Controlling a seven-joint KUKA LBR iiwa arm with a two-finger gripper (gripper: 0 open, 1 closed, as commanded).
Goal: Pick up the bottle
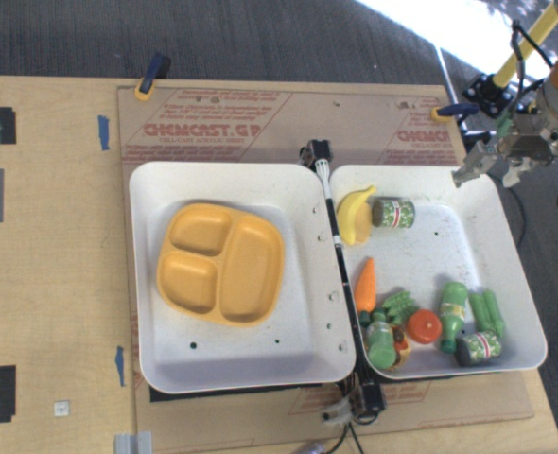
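A green bottle [452, 313] lies in the right bin [449, 244], near its front right corner, between a red tomato [424, 325] and a green vegetable [488, 310]. My gripper [488, 172] hangs over the bin's far right corner, well behind the bottle. Its fingers [467, 171] stand open with nothing between them.
Also in the right bin are a banana [355, 214], a green can [392, 213], a carrot [365, 285], a second can [478, 347] and a green item [381, 342]. A yellow divided plate [221, 262] sits in the left bin [165, 348].
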